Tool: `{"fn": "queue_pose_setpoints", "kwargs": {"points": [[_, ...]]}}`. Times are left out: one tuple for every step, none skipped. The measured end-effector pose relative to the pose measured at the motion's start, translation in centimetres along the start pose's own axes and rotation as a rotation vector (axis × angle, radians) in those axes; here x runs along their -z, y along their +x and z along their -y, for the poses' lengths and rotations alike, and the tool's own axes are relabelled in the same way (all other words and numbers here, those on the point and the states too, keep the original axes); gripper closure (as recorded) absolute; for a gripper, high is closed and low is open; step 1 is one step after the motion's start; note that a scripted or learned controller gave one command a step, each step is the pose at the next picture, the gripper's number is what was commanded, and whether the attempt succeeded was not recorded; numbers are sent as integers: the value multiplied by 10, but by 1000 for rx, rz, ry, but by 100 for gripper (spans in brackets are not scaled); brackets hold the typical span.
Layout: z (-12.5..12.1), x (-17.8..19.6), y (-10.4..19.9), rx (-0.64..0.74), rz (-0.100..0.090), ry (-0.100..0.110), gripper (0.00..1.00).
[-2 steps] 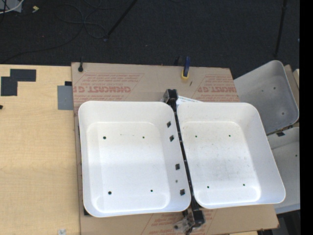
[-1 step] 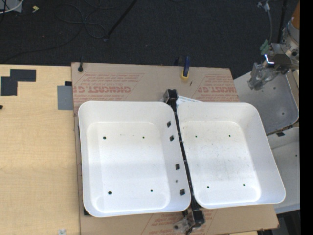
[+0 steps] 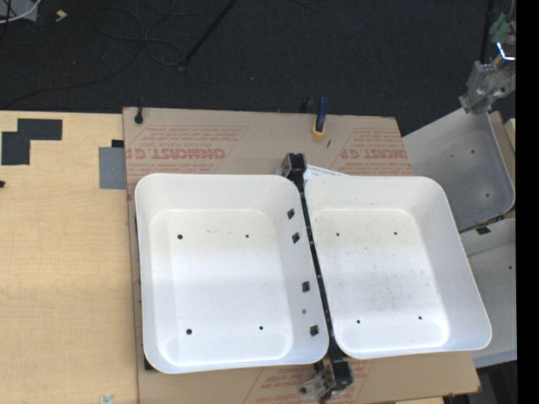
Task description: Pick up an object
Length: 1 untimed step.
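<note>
Two shallow white bins sit side by side on a brown cardboard sheet (image 3: 210, 146). The left bin (image 3: 219, 284) shows a bare white floor with a few small dark dots near its corners. The right bin (image 3: 387, 276) shows the same white floor, lightly speckled with fine dark marks. A black strip with small clips (image 3: 303, 259) runs along the seam between them.
Light wooden bench top (image 3: 59, 259) lies left of the bins. A grey metal plate (image 3: 472, 167) slants along the right side, with a metal fixture (image 3: 487, 87) above it. A blue and yellow clamp (image 3: 320, 118) holds the cardboard's far edge. Dark floor with cables lies behind.
</note>
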State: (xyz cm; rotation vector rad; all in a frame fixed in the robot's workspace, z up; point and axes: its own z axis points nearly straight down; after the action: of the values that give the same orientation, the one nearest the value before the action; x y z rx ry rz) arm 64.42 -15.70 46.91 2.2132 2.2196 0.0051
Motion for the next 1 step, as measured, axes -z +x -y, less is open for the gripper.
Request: {"fn": "queue_pose_setpoints", "kwargs": {"points": [[16, 50, -26, -5, 0, 4, 100]]}}
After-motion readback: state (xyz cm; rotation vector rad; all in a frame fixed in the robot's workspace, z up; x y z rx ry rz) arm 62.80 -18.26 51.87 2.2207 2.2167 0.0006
